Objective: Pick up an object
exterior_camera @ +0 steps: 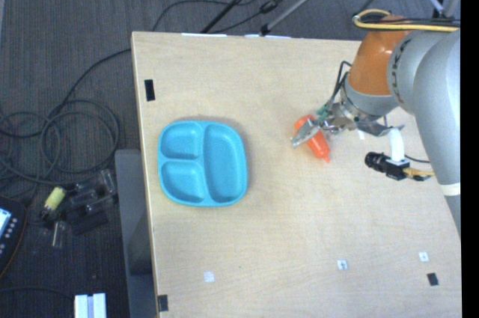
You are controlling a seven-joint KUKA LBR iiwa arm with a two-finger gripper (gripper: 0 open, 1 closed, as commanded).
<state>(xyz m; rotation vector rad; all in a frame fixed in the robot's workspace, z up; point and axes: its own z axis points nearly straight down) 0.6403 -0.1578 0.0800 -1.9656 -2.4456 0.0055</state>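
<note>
A small orange object (319, 147), shaped like a carrot, lies on the light wooden bench top (284, 234) right of the middle. My gripper (308, 132) is down right at it, reaching in from the right under the orange-banded wrist (372, 69). Orange shows on both sides of the grey gripper tip, so the object lies partly under the gripper. Whether it is being held I cannot tell from this slant.
A blue divided plate (203, 162) lies left of the middle, well apart from the gripper. A black fitting with a yellow cable (387, 164) hangs by the arm. Small black marks dot the bench's edges. Cables and tripod legs lie on the dark floor beyond.
</note>
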